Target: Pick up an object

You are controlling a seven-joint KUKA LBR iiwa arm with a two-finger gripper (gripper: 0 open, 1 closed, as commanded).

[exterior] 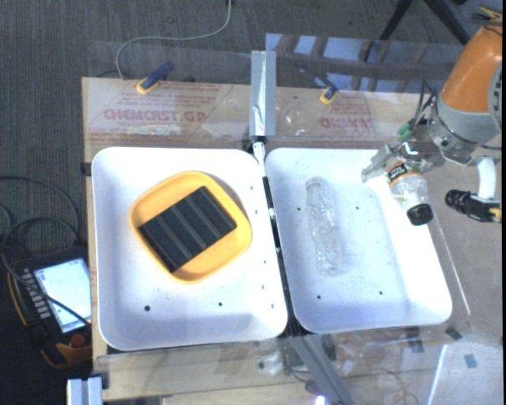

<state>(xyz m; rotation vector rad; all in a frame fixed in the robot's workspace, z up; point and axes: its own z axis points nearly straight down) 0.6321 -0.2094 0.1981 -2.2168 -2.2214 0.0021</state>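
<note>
Two shallow white bins sit side by side on the bench. In the left bin [118, 310], a yellow dish-shaped object with a black ribbed insert [191, 225] rests a little above the bin's middle, turned at a slant to the bin's edges. In the right bin [405, 302], a clear plastic bottle [324, 226] lies on its side, running roughly from the far edge toward the near edge, left of the bin's centre and apart from the walls.

The arm [476, 74] comes in over the right bin's far right corner, its orange band uppermost. Below it, the gripper [398, 165] hangs at that corner, and a small bottle with a label and a black cap [409, 191] sits in it, cap pointing toward the bin's right edge. The bottle appears clamped between the fingers, lifted just above the bin's rim, though the contact itself is small and hard to read.

A strip of grey tape [262, 91] runs up the bench from the gap between the bins. Two clamps with yellow handles [154, 78] sit along the far edge of the board.
</note>
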